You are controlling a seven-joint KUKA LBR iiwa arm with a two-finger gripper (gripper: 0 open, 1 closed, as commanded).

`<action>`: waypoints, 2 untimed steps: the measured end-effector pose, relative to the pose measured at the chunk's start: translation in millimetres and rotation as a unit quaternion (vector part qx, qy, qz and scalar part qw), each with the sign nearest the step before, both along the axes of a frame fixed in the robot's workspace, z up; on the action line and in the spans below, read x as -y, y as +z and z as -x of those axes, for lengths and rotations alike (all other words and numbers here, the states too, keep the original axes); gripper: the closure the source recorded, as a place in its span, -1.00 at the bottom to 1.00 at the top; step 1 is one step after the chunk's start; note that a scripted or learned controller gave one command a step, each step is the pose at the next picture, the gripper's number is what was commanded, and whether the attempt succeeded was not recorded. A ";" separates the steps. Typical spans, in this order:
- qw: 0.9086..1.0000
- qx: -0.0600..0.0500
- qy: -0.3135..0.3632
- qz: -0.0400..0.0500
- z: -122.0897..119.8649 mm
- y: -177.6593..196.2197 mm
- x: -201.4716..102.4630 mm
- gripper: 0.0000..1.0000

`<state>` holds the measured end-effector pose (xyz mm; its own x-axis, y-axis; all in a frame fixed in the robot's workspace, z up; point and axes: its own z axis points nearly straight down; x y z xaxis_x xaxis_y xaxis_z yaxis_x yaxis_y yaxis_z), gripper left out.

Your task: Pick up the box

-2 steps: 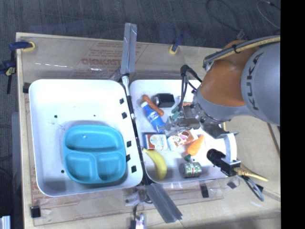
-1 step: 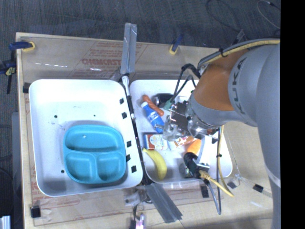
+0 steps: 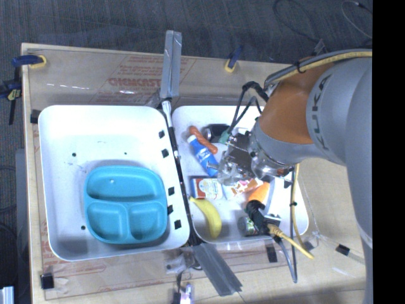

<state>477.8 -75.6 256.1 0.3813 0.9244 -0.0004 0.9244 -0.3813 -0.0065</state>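
Note:
The box (image 3: 207,188) is a small white carton with red print, lying flat in the middle of the right bin (image 3: 190,122), just above the banana. My gripper (image 3: 229,171) hangs low over the bin, right next to the box's upper right corner. The arm's grey and orange wrist covers the bin's right half.
In the right bin lie a yellow banana (image 3: 209,216), a blue and white tube (image 3: 204,155), an orange item (image 3: 199,135), a dark object (image 3: 217,131) and an orange piece (image 3: 257,192). The left bin (image 3: 69,132) holds a blue divided tray (image 3: 125,202).

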 end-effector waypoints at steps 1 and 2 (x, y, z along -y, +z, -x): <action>1.000 -0.002 0.005 0.000 -0.7 9.0 -1.1 1.00; 1.000 -0.003 0.009 0.000 -1.3 18.0 -2.0 1.00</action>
<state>479.1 -73.6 274.1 0.3644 0.9312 -0.0026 0.9312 -0.3644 -0.0124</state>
